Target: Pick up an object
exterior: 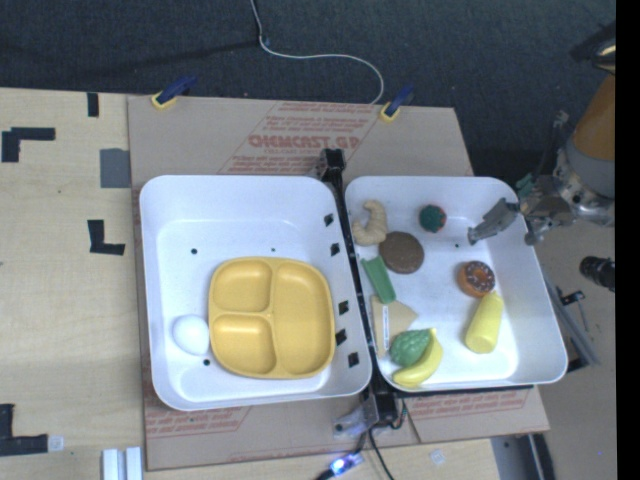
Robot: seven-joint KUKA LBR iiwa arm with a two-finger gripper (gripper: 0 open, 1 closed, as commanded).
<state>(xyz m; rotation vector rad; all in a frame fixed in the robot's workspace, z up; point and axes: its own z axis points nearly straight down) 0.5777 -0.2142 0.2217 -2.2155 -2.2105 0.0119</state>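
My gripper point(510, 226) hangs over the right bin's point(452, 191) far right edge, open, with nothing between its fingers. One grey finger point(489, 223) points left into the bin. Closest to it lie a small dark green ball point(431, 217) to its left and an orange donut point(477, 278) below it. A yellow cylinder point(484, 323) lies under the donut. Further left are a brown round cookie point(402, 252), a beige knobbly piece point(372, 223), a green stick point(379, 279), a pale wedge point(399, 317), a green leafy piece point(409, 346) and a banana point(421, 364).
The left bin point(175, 208) holds a yellow divided plate point(271, 316) and a white egg point(190, 334) at its lower left. A black divider clip point(332, 163) sits between the bins at the back. A white cable point(320, 56) runs across the dark floor behind.
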